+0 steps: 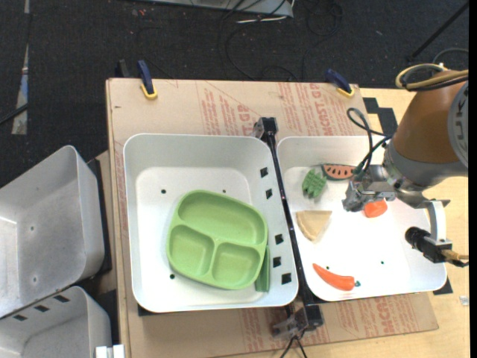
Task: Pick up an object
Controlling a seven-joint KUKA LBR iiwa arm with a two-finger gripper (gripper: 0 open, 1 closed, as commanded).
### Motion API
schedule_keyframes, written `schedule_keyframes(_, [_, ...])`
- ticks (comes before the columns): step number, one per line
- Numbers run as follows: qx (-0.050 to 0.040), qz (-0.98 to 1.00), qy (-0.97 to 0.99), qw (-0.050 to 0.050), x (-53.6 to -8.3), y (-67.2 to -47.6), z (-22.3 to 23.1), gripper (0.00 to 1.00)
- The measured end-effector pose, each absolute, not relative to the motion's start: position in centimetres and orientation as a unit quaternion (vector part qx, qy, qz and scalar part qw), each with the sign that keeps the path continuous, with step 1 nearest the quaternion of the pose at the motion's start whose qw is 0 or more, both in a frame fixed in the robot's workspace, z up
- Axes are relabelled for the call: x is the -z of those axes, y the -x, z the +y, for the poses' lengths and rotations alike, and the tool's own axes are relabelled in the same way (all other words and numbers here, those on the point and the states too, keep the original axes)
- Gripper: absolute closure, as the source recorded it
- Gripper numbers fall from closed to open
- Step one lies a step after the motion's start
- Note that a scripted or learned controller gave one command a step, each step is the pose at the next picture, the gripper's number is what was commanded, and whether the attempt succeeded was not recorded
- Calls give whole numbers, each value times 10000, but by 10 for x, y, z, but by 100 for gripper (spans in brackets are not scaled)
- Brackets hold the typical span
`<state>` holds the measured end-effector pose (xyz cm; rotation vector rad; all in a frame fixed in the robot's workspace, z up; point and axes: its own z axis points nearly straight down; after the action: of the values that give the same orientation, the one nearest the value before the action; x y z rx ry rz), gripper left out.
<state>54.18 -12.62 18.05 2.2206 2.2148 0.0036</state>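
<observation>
Over right bin (417, 274), pincer (363, 200) beside orange-red obj (376, 209) (grip state: can't tell).

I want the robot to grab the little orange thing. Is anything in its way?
Nothing visible blocks it. The gripper is right over the small orange object in the right bin; the other toys lie apart to the left.

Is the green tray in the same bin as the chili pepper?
No, the green tray lies in the left bin, while the chili pepper lies in the right bin.
</observation>
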Motion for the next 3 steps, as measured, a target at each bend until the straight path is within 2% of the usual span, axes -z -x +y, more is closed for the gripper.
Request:
schedule_keyframes(1, [-12, 7080, -7062, 26, -228, -552, -128, 100])
schedule_keyframes(2, [-10, 7082, -7061, 20, -258, -553, -128, 100])
schedule_keyframes(3, [6, 7095, -7047, -17, -242, -543, -76, 100])
